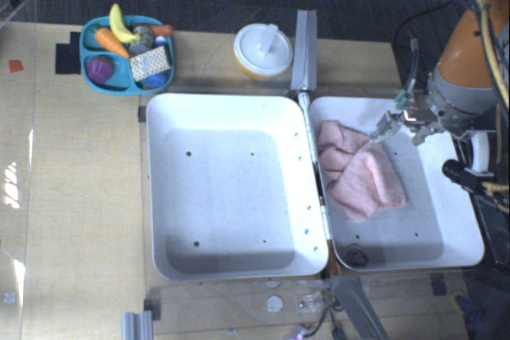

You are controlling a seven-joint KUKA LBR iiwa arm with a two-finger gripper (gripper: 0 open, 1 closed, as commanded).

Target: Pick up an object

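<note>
A crumpled pink cloth (360,169) lies in the right white bin (454,239), against its left wall. My gripper (392,126) hangs over the same bin at the cloth's upper right corner, close to its edge. Whether it touches the fabric cannot be made out. The grey arm with its orange band (472,60) comes in from the right above the bin's far right corner.
The left white bin (231,187) sits beside the right one, with a metal divider post (303,52) behind the gap between them. A small dark round thing (356,257) lies near the right bin's front. A blue tray of toy food (127,53) and a white lidded cup (263,49) stand behind the left bin.
</note>
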